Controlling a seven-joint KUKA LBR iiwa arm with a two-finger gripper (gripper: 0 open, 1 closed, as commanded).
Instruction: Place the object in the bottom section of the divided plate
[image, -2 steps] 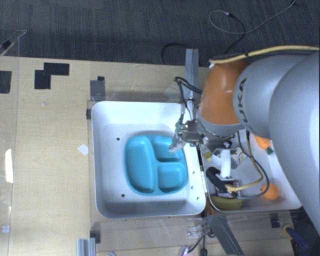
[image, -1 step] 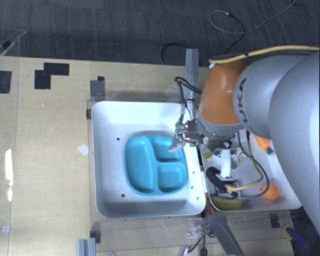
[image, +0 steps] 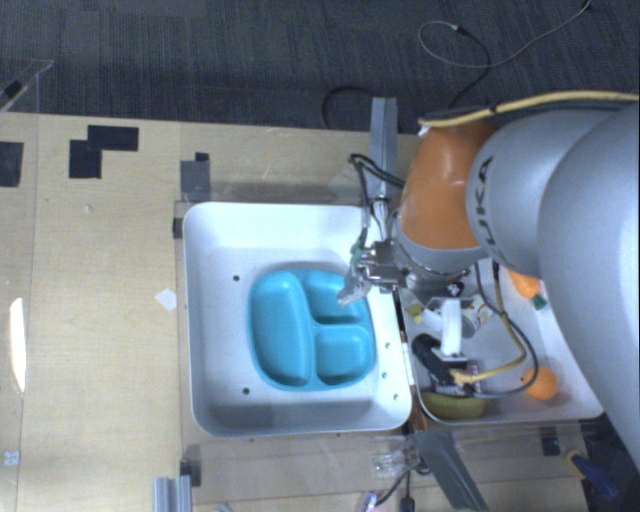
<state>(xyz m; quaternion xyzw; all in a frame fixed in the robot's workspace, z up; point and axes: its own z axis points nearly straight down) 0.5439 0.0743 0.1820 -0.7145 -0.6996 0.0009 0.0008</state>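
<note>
A blue divided plate (image: 300, 330) lies in the left white bin (image: 215, 300). It has one long section on the left and two smaller ones on the right, and all three look bare. My gripper (image: 353, 288) hangs over the plate's upper right section, close to the bin's right wall. I make out nothing held at its tip. The grey arm with its orange band (image: 440, 190) reaches in from the right and hides much of the right bin.
In the right bin (image: 570, 405), an orange piece (image: 524, 285) peeks out beside the arm. An orange ball (image: 542, 385) lies near the front. A yellow-green object (image: 455, 405) sits at the front left corner. A metal post (image: 383, 125) stands behind the bins.
</note>
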